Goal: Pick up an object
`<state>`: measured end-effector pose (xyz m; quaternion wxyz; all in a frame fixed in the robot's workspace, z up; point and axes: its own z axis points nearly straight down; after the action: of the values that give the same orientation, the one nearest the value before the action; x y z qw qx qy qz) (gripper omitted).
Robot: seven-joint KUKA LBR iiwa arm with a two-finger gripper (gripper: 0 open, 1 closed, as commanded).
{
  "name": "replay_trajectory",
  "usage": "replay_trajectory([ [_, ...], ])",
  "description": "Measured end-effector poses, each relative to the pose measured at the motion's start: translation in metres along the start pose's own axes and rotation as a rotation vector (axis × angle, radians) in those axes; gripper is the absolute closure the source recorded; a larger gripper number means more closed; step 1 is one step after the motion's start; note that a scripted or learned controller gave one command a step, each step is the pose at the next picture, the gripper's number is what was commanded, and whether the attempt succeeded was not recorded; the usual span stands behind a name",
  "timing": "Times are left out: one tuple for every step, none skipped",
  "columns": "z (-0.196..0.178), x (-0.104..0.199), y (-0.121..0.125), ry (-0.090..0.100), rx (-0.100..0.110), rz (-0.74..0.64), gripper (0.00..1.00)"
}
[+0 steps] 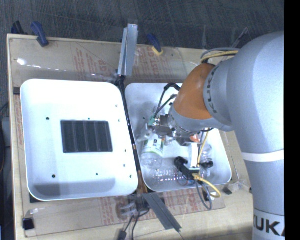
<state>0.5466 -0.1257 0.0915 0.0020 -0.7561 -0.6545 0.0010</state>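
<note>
Gripper low over cluttered right bin

Gripper [162, 129] sits low in the right bin [140, 96], just above a clear bottle [152, 151]; whether it grips anything cannot be told. Left bin [40, 99] has a dark grille.

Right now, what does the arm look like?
Bulky light-grey arm with a white seam ring and black KUKA lettering low on its body. An orange band sits above the wrist. Black, green and yellow cables run around the metal gripper.
</note>
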Motion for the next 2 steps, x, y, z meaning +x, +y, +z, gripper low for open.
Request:
replay_trajectory([
  [-0.013, 0.000, 0.003, -0.002, -0.007, -0.005, 1.00],
  [-0.100, 0.051, 0.059, 0.000, -0.002, 0.037, 1.00],
])
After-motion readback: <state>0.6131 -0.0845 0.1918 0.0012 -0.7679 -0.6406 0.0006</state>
